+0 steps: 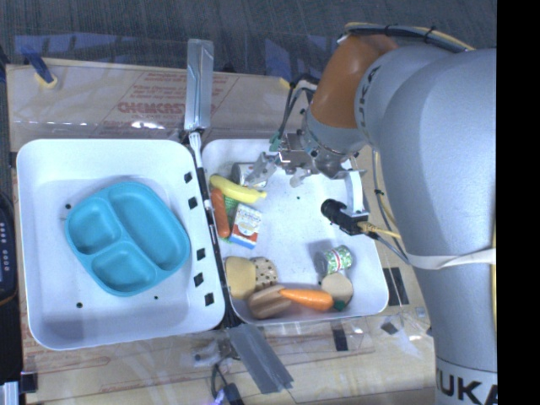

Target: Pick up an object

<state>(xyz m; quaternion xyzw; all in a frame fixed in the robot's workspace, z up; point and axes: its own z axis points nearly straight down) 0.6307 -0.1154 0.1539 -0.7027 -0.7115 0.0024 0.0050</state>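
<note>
the gripper [268, 169] hangs low over the far left part of the right bin [371, 298], just beside the banana [238, 190]. whether the jaws stand open or closed cannot be told from this view, and nothing is seen held between them.

candidate objects all lie in the right bin: the banana and a small carton [246, 226] near the dividing wall, a carrot [308, 298], a bread roll [268, 304] and a green-labelled can [336, 260] along the near side. the left bin [34, 226] carries a blue divided plate [126, 236].

judgement: the step in hand appears to be the descent onto the banana. to do it well, the jaws should straddle the banana across its narrow width, centred on its middle, clear of the bin wall and the carton. the curved, smooth skin may slip if gripped off-centre. lift straight up before travelling.
</note>
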